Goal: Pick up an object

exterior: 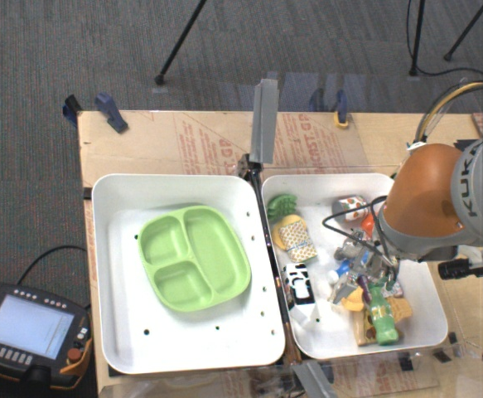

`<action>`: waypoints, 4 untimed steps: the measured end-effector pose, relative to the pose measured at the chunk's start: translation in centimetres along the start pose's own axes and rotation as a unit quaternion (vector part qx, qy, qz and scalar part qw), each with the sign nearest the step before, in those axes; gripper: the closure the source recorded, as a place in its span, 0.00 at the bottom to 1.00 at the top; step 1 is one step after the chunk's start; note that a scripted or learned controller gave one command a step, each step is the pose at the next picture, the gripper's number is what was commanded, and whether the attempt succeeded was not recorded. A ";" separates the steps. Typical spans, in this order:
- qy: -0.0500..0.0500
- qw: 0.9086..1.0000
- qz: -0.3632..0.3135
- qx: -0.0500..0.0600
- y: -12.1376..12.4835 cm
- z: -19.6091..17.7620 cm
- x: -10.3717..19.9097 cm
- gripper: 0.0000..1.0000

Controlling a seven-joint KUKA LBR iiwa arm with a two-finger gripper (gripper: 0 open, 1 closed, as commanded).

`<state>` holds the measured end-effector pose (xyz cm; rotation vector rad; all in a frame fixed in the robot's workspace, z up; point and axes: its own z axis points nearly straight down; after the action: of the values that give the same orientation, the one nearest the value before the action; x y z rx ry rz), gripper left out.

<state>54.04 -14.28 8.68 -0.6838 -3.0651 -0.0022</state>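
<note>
My gripper (pixel 353 279) hangs low inside the right bin (pixel 324 338), below the orange wrist band, right over a heap of small toys. Under and beside it lie a blue piece (pixel 345 268), a yellow piece (pixel 353 301) and a green bottle-like toy (pixel 382 322). A toy pineapple (pixel 291 229) with a green top lies at the bin's left side, and a black-and-white toy car (pixel 298 283) sits below it. A red-and-white item (pixel 352 206) rests near the bin's back. I see nothing clearly between the fingers.
The left bin (pixel 113 222) holds a green three-compartment plate (pixel 194 257). A grey upright post (pixel 264 127) stands behind the divide between the bins. A teach pendant (pixel 30 330) lies on the floor at the lower left.
</note>
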 end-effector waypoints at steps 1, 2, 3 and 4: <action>0.000 1.000 -0.002 0.000 0.1 -1.0 0.0 1.00; 0.000 1.000 -0.002 0.000 0.1 -0.9 0.0 0.00; 0.000 0.999 -0.040 0.000 -3.0 0.0 4.1 0.00; -0.006 0.999 -0.042 -0.002 -2.7 -1.4 3.8 1.00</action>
<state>49.45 -15.14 10.07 -0.5567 -3.1031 -0.0050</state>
